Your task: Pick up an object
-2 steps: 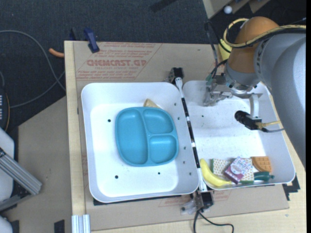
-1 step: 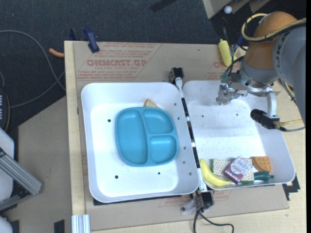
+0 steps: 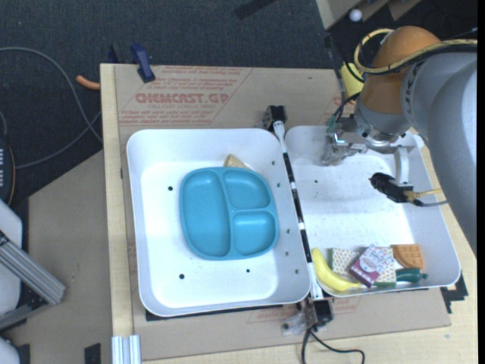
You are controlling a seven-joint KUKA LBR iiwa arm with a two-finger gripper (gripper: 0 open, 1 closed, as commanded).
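Yellow banana [image 3: 331, 274] lies curved in the right white bin's [image 3: 356, 203] near-left corner, touching a heap of small packets [image 3: 376, 264]. Gripper [image 3: 333, 152] hangs over that bin's far edge, well apart from the heap; whether its jaws are open, cannot tell.

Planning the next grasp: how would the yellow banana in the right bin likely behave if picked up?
The banana looks like smooth moulded plastic, so probably light, stiff and slippery. Its curve may let it pivot. It lies against the bin wall beside packets, so access looks tight.
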